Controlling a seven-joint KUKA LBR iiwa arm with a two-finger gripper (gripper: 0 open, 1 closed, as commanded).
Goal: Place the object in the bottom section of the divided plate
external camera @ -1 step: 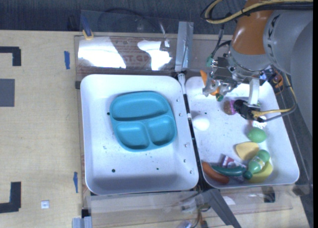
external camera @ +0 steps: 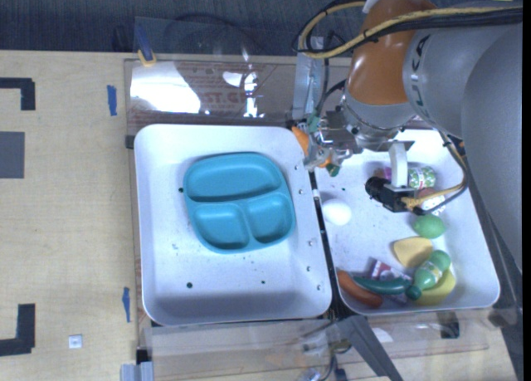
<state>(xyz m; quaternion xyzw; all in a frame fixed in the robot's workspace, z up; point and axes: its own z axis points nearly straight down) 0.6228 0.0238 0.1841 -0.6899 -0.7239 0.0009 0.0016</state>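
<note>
- Toy foods are lying in the right bin.
- Gripper is hovering nearby; whether it is open or closed I cannot tell.
- Probably picking; next is reaching the blue divided plate's bottom section.

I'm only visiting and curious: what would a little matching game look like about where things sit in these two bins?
Things:
1. divided plate
2. white ball
3. yellow wedge

Places:
A. right bin, alone, close to the other bin's edge
B. left bin, in the middle
C. right bin, just below the green ball

Pairs: 1-B, 2-A, 3-C
</note>
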